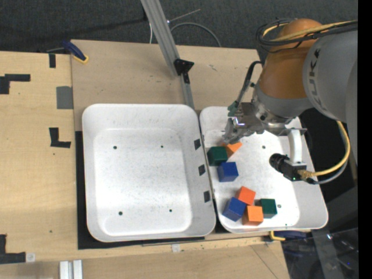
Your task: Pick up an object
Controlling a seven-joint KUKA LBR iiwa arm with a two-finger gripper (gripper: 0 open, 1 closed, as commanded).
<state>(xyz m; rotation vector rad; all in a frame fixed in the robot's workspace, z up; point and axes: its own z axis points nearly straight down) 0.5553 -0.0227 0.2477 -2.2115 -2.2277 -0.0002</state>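
While the gripper (235,131) hangs low over the right bin (308,205), an orange block (234,148) lies just under and toward the near side of its tip, touching a dark green cube (218,155). A blue cube (228,171) sits just nearer the bench front. Cannot tell how the tool is set, nor whether it touches the orange block. Judgement: the orange block is the closest candidate, nearly straight down.

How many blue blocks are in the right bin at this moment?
2: one blue block sits mid-bin beside a green block, the other near the front, touching two orange blocks. The hand may hide more.
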